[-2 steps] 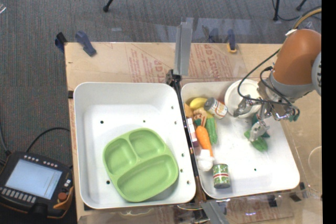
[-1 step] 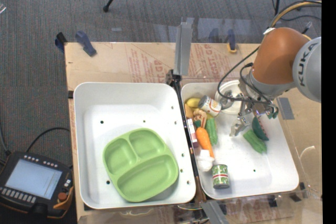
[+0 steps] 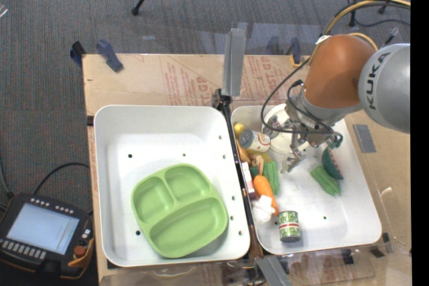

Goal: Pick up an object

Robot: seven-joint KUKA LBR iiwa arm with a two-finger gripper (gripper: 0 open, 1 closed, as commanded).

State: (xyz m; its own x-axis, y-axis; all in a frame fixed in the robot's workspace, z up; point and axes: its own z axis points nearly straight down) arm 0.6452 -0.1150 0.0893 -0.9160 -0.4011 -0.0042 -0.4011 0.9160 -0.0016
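The arm hangs over the right bin (image 3: 365,214), its tool (image 3: 295,161) low above bare floor at centre right of the frame; whether it is wide or narrow cannot be told. Candidates crowd the bin's left wall: a carrot (image 3: 265,187), a green-labelled can (image 3: 289,226), leaving the tool clearance. The green divided plate (image 3: 179,209) occupies the left bin (image 3: 114,137).

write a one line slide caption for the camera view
KUKA arm's gripper hangs over the right bin above toy food and a small can; a green divided plate lies in the left bin.
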